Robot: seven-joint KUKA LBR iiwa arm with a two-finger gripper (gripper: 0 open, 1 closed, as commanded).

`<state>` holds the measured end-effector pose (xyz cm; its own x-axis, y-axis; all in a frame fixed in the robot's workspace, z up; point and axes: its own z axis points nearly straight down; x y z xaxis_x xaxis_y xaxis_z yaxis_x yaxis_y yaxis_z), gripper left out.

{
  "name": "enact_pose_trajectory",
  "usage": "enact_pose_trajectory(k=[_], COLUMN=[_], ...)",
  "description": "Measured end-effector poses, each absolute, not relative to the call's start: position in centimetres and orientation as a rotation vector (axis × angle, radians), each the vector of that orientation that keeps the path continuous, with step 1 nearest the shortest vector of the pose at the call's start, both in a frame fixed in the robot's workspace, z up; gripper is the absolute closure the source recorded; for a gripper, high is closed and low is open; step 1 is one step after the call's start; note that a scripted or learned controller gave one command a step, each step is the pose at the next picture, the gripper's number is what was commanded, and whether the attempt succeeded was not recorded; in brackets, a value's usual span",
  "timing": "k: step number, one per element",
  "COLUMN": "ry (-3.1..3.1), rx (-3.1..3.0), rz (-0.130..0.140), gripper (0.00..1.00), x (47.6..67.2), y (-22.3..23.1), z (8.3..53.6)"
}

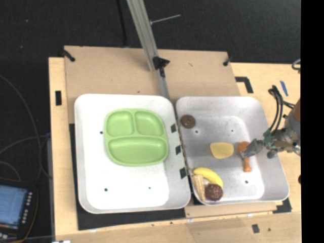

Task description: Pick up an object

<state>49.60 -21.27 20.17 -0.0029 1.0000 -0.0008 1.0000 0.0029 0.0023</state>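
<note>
A robotics lab or test cell: a plain wooden table [126, 75] on dark carpet carries two shallow white bins [91, 196] set side by side, an aluminium camera mast [142, 24] rises behind them, loose cables trail left, and a control pendant [15, 209] rests nearby.

Landmark: the right bin [253, 108]. Left bin [91, 186] sits touching its left side; a divided tray [135, 137] lies in the left bin, toward the back. Inside the right bin: a round disc [188, 121] at the back-left; a flat oval piece [221, 150] near centre; a carrot-shaped piece [246, 161] just right of that, at the gripper [255, 148] on the bin's right side. At the front-left corner: banana [208, 175], with a round ball [213, 192] touching its front.
</note>
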Motion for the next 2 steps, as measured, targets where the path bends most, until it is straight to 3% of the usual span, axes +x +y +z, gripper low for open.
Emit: enact_pose_trajectory(k=[1, 2], ry=[2.222, 2.222], rx=[2.218, 2.222], rz=[0.002, -0.004], gripper=[0.00, 0.00], x=[49.6, 50.4], y=[-21.3, -22.0], z=[20.2, 15.2])
